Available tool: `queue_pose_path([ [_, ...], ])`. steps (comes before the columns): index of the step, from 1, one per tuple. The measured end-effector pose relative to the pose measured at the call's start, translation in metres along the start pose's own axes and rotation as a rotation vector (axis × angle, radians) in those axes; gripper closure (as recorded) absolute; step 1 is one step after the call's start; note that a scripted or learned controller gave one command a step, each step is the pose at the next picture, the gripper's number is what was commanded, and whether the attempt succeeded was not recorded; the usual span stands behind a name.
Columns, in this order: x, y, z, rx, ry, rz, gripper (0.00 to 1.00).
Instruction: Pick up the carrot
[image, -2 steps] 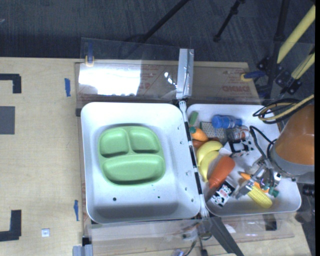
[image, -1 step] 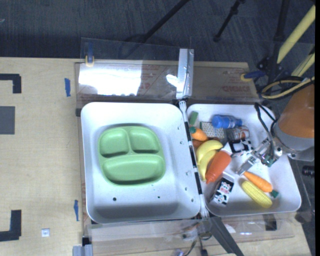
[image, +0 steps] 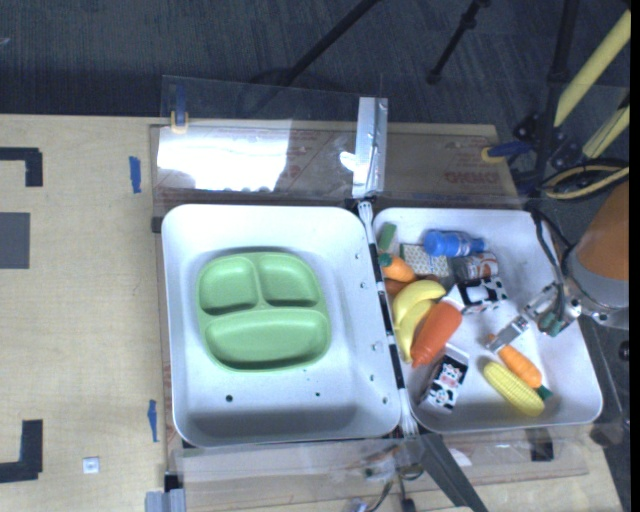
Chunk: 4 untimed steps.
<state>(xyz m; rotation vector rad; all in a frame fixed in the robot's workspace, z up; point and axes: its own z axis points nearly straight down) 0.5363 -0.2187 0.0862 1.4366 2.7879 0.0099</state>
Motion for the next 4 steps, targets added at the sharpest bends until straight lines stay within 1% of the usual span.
queue_pose_path([
  [1,0.08,-0.011,-0.001,0.005,0.0,0.24,0.0],
  [2,0.078,-0.009,-0.01,0.001,-0.005,0.241,1.0],
  [3,0.046,0.022,-0.068,0.008,-0.001,0.365,1.0],
  [4,0.058,0.086,-0.114,0.009,-0.002,0.453,1.0],
])
